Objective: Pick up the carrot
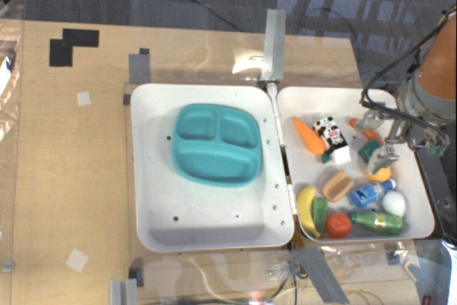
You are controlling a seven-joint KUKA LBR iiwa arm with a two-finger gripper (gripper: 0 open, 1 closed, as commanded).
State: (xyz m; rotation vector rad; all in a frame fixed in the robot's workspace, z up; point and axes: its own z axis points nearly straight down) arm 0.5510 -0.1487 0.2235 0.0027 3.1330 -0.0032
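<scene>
While the arm (435, 78) reaches in from the right, its tool (391, 148) hangs over the right side of the right bin (426, 214); it grips nothing that I can see, and whether it is released or clenched I cannot tell.

Counts:
- 2 white bins on the desk (71, 175), side by side, touching along the middle divider.
- Left bin (150, 218): 1 teal divided plate (216, 143), three compartments, nothing in them.
- Right bin: 1 carrot (308, 136), orange, lying flat in the upper-left part, tip pointing up-left, well apart from the tool.
- 1 black-and-white cow carton (330, 135) just beside the carrot on its right, appears to be touching it.
- 1 small orange piece (369, 132) and 1 dark green piece (368, 150) near the tool, just to its left.
- 1 yellow piece (380, 173) just below the tool.
- 1 tan bread-like piece (337, 186) mid-bin.
- 1 blue toy bottle (371, 193) with white cap, right of the bread.
- 1 white egg (394, 204) near the right wall.
- 1 banana (305, 211) along the left wall at the bottom, 1 green item (319, 211) against it.
- 1 red tomato (338, 225) bottom centre.
- 1 green bottle (376, 223) lying flat, right of the tomato.

Desk also carries 1 black L-shaped patch (71, 45) at upper left.
</scene>
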